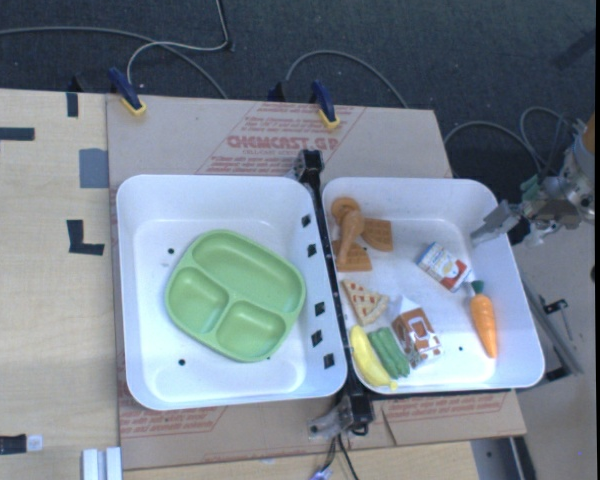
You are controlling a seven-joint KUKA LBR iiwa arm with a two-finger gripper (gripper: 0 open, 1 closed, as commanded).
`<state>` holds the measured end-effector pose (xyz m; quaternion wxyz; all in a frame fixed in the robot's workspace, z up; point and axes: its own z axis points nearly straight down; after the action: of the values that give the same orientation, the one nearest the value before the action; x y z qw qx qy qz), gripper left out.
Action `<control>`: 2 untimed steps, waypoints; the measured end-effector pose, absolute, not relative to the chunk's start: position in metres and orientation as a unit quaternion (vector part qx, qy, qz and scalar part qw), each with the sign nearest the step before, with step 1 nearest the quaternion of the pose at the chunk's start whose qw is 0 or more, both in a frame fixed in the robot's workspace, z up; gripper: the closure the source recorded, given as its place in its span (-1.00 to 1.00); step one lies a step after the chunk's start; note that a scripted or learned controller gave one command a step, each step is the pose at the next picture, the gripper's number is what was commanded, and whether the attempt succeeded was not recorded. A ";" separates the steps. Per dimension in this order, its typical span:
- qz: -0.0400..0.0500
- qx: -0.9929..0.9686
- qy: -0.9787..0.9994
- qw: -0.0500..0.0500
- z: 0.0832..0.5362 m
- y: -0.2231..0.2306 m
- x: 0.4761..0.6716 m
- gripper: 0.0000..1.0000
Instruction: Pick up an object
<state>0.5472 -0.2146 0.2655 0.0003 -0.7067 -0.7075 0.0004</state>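
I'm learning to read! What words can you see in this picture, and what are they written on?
"CHEMCAST GP", in red slanted letters, on the brown board under the bins.
More red print runs across that board, including along its front edge, too small to read.
The small carton with red and white sides has printing, too blurred to read.
The brown and white packet has markings, too blurred to read.
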 end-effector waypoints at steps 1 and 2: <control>0.001 -0.706 -0.708 0.002 0.194 -0.151 0.561 -1.00; -0.001 -0.708 -0.707 -0.003 0.096 -0.134 0.529 -1.00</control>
<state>0.5286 -0.1343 0.0965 -0.0025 -0.7076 -0.7066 -0.0013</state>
